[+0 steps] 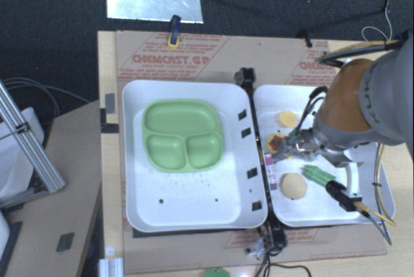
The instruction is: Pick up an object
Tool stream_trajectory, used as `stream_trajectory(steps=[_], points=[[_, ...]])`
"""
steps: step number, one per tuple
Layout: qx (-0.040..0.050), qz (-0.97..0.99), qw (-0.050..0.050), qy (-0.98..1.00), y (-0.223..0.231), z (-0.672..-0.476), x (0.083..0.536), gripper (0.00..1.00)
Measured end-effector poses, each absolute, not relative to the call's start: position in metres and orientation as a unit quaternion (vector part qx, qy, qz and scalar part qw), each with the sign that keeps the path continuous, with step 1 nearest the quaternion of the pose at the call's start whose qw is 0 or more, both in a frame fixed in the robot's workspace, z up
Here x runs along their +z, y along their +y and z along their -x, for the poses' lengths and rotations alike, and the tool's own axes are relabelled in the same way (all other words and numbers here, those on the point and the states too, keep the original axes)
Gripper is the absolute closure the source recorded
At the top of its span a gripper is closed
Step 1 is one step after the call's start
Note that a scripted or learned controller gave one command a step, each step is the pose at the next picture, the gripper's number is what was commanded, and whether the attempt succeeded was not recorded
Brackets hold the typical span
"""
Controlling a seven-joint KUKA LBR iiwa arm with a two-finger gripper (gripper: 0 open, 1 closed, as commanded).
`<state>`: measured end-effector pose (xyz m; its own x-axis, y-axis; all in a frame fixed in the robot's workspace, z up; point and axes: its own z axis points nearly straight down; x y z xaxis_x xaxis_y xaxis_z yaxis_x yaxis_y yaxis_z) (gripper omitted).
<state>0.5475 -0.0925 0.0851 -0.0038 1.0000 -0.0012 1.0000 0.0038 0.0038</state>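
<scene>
Left bin (pixel 139 204): green tray (pixel 183 135). Right bin (pixel 323 214): bun (pixel 294 186), yellow piece (pixel 288 119), green item (pixel 318 175), gripper (pixel 284 143). Jaws: cannot tell.

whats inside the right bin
In the right bin: a yellow piece, a tan round item, a green object and small colourful bits. The arm covers the rest.

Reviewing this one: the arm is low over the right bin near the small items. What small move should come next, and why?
Probably a short descent toward the small red-and-yellow object by the divider. The gripper sits low in the right bin beside it, with nothing visibly held. The tan round object and green object lie further off, so the red-and-yellow one looks the nearest target.
</scene>
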Motion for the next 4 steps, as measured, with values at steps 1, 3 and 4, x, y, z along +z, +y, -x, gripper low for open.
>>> stream_trajectory(steps=[1,3,4], points=[[-0.0002,-0.707,0.0,0.707,-0.102,-0.535,0.084,0.0],[0.0017,-0.705,0.002,0.709,-0.104,-0.588,0.085,0.0],[0.0022,-0.705,0.003,0.709,-0.109,-0.641,0.086,0.0]])
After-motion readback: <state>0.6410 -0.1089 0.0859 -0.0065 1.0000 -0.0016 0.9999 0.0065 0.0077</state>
